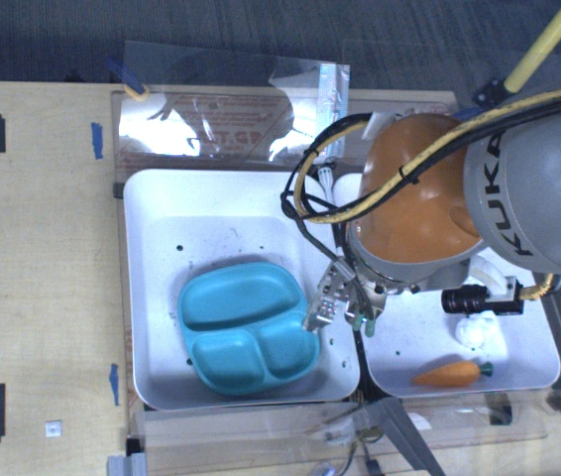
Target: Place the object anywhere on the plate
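Note:
A blue divided plate (246, 327) lies in the left bin (152, 266), toward its front. An orange carrot with a green top (451, 372) lies in the right bin (543, 365) near the front wall. My gripper (345, 307) hangs over the wall between the two bins, just beside the plate's right edge and well left of the carrot. The grey arm and its orange band (414, 201) cover most of the right bin's back half. I see no object in the gripper.
A small white object (475, 333) sits in the right bin just above the carrot, below a black part on the wrist (464, 299). Cables (310, 191) loop off the arm over the left bin's back right corner. Clear plastic sheeting (221, 122) lies behind the bins.

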You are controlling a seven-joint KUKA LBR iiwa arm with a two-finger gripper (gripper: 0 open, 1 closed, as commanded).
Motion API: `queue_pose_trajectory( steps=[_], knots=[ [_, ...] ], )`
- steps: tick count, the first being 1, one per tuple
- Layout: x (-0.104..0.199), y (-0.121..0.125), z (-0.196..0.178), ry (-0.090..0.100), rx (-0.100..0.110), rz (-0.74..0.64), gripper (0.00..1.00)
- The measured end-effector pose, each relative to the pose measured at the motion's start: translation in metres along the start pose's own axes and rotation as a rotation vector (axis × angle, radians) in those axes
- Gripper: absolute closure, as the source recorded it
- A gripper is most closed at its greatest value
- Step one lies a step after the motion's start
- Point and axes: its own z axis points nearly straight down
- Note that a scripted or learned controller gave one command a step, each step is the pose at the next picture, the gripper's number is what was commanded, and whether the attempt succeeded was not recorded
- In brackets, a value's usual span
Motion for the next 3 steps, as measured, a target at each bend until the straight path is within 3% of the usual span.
queue_pose_trajectory(
  steps=[1, 2, 3],
  knots=[
    [0.036, 0.075, 0.018, -0.001, -0.003, -0.200, 1.00],
    [-0.014, -0.015, -0.026, -0.006, -0.004, -0.398, 1.00],
    [0.017, 0.033, 0.004, 0.002, -0.001, -0.252, 1.00]
  ],
)
